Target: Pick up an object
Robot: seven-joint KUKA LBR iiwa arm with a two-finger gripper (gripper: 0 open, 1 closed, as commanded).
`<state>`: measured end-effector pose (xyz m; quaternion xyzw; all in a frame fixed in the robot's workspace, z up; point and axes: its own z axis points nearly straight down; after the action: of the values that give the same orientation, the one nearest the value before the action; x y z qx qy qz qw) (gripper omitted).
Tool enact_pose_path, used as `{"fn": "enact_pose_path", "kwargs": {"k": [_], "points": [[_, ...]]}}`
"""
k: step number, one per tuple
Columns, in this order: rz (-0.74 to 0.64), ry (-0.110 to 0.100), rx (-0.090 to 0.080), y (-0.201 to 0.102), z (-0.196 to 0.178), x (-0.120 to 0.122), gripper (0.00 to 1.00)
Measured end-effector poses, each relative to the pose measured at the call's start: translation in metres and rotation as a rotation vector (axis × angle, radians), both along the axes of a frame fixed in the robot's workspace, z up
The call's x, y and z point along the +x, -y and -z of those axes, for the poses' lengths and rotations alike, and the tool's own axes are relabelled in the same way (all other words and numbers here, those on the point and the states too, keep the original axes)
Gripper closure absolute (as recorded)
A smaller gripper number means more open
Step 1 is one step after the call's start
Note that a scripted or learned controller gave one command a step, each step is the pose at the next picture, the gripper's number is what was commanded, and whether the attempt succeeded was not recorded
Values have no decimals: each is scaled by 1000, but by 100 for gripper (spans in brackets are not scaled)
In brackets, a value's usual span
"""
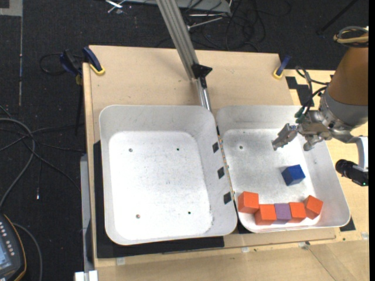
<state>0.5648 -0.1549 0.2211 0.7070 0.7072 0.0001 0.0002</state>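
**Blocks in the right bin**

A small blue cube [293, 174] sits alone in the right bin [258, 151]. Near the front wall, four orange blocks [248, 201] and one purple block [282, 211] crowd together. The gripper [297, 138] hangs above the blue cube, fingers spread apart, holding nothing. The bins look smooth, white and speckled.

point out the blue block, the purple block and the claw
blue block [293, 174], camera view, on its top face
purple block [282, 211], camera view, on its top face, in the row of orange blocks
claw [297, 138], camera view, midway between its fingertips
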Motion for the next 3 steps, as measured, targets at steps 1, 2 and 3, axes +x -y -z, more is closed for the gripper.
{"fn": "enact_pose_path", "kwargs": {"k": [1, 2, 3], "points": [[5, -9, 0, 49, 100, -30, 0], [1, 1, 0, 47, 86, -27, 100], [-10, 0, 3, -31, 54, -35, 100]]}}
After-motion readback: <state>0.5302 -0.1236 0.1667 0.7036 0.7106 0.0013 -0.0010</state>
